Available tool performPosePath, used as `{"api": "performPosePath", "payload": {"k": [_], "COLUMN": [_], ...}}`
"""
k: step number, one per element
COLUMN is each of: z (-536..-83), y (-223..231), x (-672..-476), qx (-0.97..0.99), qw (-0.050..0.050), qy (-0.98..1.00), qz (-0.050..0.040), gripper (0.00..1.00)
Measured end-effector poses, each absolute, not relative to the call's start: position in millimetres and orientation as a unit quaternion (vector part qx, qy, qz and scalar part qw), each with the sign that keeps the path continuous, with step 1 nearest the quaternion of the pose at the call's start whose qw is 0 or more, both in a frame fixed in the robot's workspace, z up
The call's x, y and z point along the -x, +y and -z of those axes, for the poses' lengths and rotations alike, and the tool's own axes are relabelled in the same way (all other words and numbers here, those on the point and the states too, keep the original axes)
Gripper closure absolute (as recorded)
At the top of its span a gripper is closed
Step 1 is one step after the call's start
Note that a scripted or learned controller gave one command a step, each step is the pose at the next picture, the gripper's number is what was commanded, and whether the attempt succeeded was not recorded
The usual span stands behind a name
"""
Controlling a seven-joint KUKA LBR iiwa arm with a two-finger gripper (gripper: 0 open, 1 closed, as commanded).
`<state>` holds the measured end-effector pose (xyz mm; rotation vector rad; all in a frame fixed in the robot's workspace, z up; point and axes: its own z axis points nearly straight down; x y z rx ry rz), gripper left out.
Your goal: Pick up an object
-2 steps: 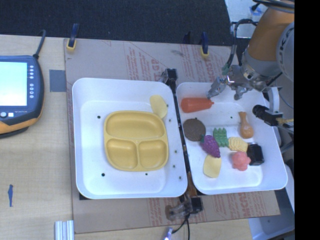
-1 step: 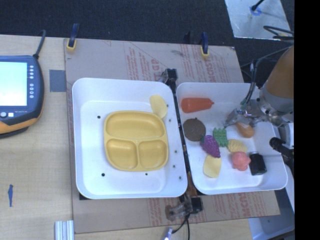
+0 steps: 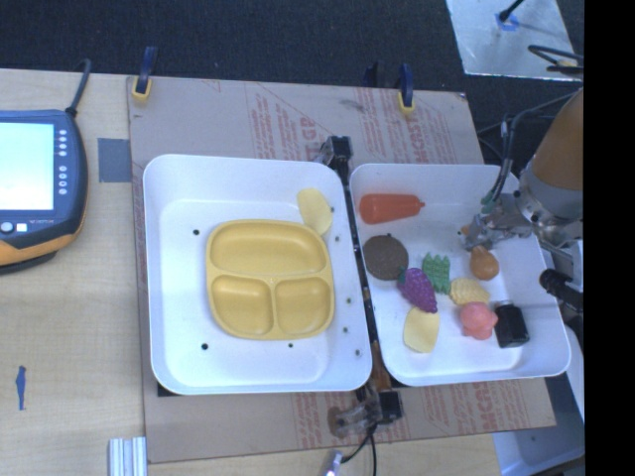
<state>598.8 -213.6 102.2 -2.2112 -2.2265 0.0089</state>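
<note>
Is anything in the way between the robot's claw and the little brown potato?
Nothing visible is. The gripper hangs right above the small brown potato in the right bin, with bare white floor between them. The yellow corn and pink toy lie past the potato, not in between.

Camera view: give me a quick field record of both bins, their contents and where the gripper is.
left bin: yellow divided tray; pale yellow piece at the tray's upper right corner
right bin: orange carrot, brown round piece, purple grapes, green piece, corn, small brown piece, pink piece, yellow piece, black block
gripper: over right bin, upper right, just above the small brown piece
held: nothing visibly
</note>
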Motion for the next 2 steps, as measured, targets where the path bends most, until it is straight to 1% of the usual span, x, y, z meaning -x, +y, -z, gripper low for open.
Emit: {"api": "performPosePath", "payload": {"k": [1,2], "z": [-192,-198], "y": [-139,-76], "x": [-556.9,-593.1], "qx": [0.705,0.705], "qw": [0.001,0.001], "qy": [-0.710,-0.709], "qz": [-0.0011,-0.0016], "gripper": [1.00,1.00]}}
